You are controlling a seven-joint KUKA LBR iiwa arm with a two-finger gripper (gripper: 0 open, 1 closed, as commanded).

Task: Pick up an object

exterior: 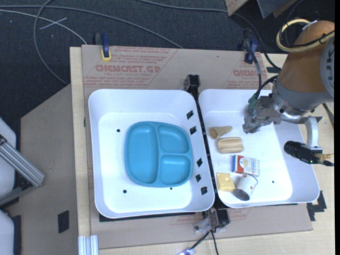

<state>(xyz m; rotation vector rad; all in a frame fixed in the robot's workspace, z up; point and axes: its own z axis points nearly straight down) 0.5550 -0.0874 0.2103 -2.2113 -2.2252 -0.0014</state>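
My gripper (pixel 251 122) hangs over the upper part of the right bin (pixel 276 187), pointing down and left, just right of a tan croissant-shaped piece (pixel 220 132). Nothing shows between its fingers. Below the croissant lies a beige bread roll (pixel 230 144). Further down sit a small red, white and blue carton (pixel 245 165), a yellow cheese wedge (pixel 225 182) and a tipped white cup (pixel 245 187). All of these rest on the bin floor, apart from the gripper.
The left bin (pixel 103 142) holds a blue divided plate (pixel 158 153). A black divider with clips (pixel 197 137) runs between the bins. A black part (pixel 301 151) of the arm overhangs the right bin's right side. Cables trail behind the bench.
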